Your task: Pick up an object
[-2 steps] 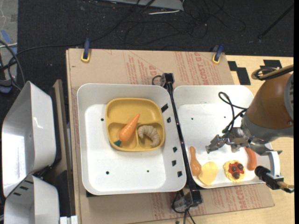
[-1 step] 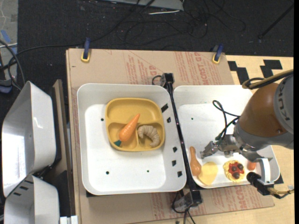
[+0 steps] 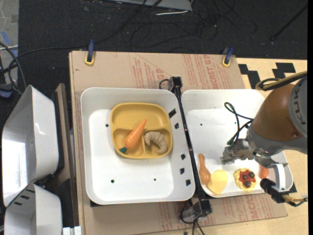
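- Small toy foods lie just below the gripper (image 3: 238, 153) in the right bin (image 3: 210, 106): a pizza slice (image 3: 245, 177), a yellow piece (image 3: 218, 181), an orange spoon-like piece (image 3: 203, 168).
- How the gripper stands, I cannot tell.
- Risk: the foods crowd the bin's near wall, so a descent may slip off one.
- Far left of the gripper, a yellow plate (image 3: 142, 112) carries a carrot (image 3: 135, 134) and a shrimp (image 3: 156, 140).

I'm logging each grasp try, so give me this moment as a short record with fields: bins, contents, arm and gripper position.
left bin: yellow divided plate holding a carrot and a shrimp
right bin: orange spoon-shaped toy, pale yellow round piece, small pizza, all near the front edge
arm: over the right bin
gripper: above the bin floor, just behind the pizza
jaws: state hidden
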You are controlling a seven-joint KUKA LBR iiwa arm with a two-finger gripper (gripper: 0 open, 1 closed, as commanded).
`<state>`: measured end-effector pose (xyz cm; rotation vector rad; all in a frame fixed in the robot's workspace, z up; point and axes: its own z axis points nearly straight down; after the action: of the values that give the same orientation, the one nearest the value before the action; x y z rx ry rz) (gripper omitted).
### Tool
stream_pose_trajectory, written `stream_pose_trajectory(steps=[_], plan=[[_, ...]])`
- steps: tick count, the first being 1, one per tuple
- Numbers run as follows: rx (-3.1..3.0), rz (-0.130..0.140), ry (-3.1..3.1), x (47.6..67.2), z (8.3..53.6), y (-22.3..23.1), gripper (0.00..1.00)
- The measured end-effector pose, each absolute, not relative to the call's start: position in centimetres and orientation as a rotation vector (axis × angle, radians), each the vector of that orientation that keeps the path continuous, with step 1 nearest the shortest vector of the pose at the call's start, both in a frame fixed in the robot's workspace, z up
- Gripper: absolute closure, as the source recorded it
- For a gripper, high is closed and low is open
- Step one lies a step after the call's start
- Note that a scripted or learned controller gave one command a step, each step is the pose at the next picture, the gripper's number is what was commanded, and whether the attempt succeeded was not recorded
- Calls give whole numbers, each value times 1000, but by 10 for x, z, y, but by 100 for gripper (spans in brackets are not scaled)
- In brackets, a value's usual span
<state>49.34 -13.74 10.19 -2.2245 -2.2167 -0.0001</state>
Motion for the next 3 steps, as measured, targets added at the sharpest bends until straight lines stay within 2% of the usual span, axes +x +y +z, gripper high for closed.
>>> stream_pose_trajectory(steps=[1, 3], plan=[[-2220, -4, -2228, 495, 152, -127, 100], [-2221, -4, -2229, 503, 259, -134, 100]])
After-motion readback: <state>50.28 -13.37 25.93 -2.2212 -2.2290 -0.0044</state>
